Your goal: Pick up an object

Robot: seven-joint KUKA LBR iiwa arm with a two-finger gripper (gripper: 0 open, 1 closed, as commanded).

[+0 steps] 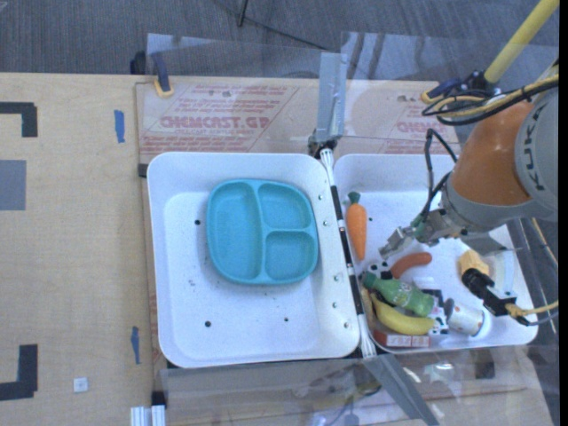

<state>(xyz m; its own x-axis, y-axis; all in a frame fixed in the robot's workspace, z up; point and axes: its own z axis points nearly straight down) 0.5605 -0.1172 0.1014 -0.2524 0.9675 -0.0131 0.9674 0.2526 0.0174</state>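
Over right bin point(519, 331), end effector point(410, 238) hovers low, grip state impossible to tell. Red sausage point(411, 263) just beneath, likely target. Carrot point(356, 226), green bottle point(401, 293), banana point(404, 320) cluster nearby. Left bin point(177, 264) carries teal divided plate point(263, 232). Wooden counter point(62, 238), grey floor beyond.

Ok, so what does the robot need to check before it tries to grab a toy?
1. Gripper over the toy bin: ok.
2. Toy close below it: ok, sausage lies just under.
3. Fingers open enough: cannot tell.
4. Nothing already held: cannot tell.
5. Room around the sausage: not ok, green bottle and banana crowd it.
6. Carrot out of the way: ok.
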